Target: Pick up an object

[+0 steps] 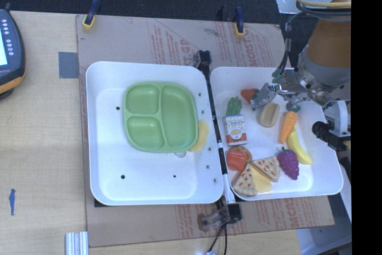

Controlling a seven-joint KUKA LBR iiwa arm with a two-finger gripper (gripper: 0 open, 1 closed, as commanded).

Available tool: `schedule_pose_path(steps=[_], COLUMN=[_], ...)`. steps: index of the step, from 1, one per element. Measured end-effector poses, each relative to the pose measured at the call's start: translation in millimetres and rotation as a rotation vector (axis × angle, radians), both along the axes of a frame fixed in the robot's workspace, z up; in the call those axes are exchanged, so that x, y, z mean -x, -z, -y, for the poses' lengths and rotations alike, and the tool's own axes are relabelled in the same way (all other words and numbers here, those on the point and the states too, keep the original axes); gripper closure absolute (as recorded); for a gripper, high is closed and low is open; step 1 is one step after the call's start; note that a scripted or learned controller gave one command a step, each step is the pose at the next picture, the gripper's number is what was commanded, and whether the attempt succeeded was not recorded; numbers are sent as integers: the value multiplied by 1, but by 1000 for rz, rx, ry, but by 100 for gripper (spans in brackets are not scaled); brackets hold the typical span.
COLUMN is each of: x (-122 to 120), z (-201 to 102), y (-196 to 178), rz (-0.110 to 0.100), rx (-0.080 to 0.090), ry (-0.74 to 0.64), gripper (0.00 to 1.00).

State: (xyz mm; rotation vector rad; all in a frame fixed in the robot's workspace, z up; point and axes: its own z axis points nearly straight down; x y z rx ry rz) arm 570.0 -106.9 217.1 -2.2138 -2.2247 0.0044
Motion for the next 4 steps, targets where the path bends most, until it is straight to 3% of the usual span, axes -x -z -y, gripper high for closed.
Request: schedule_pose_path(steps=[1,2,3,4], x=[-80,-87,-88,-86], z=[25,18,62,48], y=[126,125,28,129], rz=[4,3,12,-3], rx=[4,2,5,1], ry=[-4,-2,4,-2], gripper=[0,0,0,0])
